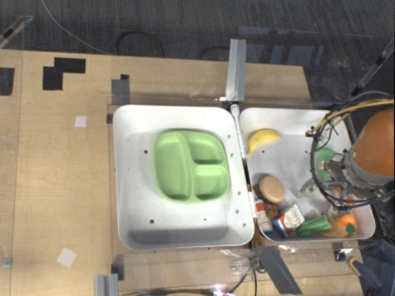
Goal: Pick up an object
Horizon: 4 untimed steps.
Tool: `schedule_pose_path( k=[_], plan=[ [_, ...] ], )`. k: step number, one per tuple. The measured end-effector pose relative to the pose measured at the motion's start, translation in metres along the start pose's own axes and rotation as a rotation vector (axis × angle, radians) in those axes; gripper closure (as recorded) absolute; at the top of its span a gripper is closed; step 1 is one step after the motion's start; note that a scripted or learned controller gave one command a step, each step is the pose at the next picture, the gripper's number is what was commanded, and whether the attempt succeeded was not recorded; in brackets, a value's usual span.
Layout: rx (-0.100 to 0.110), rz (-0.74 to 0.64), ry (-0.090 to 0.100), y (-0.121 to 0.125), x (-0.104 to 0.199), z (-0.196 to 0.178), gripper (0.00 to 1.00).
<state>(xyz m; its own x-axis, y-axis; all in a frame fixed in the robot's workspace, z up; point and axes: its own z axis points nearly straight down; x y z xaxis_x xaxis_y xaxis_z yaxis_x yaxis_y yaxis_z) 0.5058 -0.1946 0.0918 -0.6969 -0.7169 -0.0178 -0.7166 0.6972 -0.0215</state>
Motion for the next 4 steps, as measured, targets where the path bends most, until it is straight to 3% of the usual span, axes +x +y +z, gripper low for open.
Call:
schedule_pose_path(
  k=[1,2,3,4],
  plan=[
    [-0.009,-0.52,-0.002,-0.008,0.001,0.001,0.0],
    [0.0,-0.52,-0.008,-0.01,-0.003,-0.013,1.0],
    [-0.008,-0.611,0.005,-0.053,-0.036,-0.15,1.0],
    [-0.018,-0.609,0.003,-0.008,-0.102,-0.174,1.0]
  ],
)
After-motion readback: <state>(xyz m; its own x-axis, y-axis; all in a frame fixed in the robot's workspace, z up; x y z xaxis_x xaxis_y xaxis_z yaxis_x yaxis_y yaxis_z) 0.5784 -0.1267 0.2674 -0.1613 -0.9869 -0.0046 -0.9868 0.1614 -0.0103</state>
